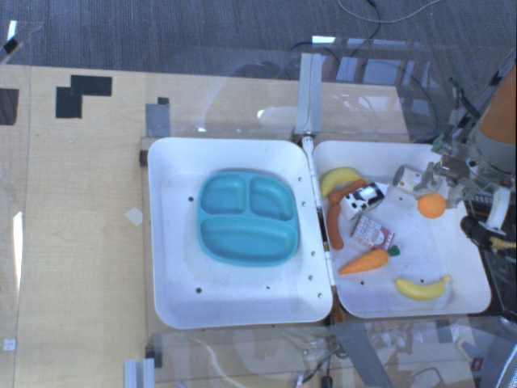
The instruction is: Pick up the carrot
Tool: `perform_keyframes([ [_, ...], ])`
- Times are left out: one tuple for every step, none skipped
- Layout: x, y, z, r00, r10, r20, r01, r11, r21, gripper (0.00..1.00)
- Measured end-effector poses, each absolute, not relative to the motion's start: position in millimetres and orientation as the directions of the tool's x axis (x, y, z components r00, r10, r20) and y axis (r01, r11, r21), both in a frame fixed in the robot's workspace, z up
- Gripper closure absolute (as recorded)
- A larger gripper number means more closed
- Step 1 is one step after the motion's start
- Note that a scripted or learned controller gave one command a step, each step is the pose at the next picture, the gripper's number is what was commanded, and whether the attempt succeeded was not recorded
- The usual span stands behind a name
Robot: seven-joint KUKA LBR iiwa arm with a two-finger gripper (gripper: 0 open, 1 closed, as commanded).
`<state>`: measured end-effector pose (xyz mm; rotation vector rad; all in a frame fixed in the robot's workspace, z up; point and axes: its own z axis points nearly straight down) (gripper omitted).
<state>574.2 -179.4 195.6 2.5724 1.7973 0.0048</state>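
The carrot (365,261), orange with a green stub at its right end, lies flat in the lower middle of the right bin (468,253), pointing left. My gripper (426,183) hangs over the upper right part of that bin, well up and right of the carrot and apart from it. An orange ball (432,205) sits right below the gripper; whether they touch is unclear.
A pink packet (372,233) lies just above the carrot. A red sausage (334,223), a yellow fruit (338,179) and a black-and-white item (363,198) crowd the bin's left side. A banana (422,288) lies lower right. The left bin (174,297) holds a blue divided plate (247,218).
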Motion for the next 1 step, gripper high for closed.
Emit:
perform_keyframes([
  [508.6,-182.5,198.2,0.65,0.76,0.001,0.76,-0.65,0.0,1.0],
])
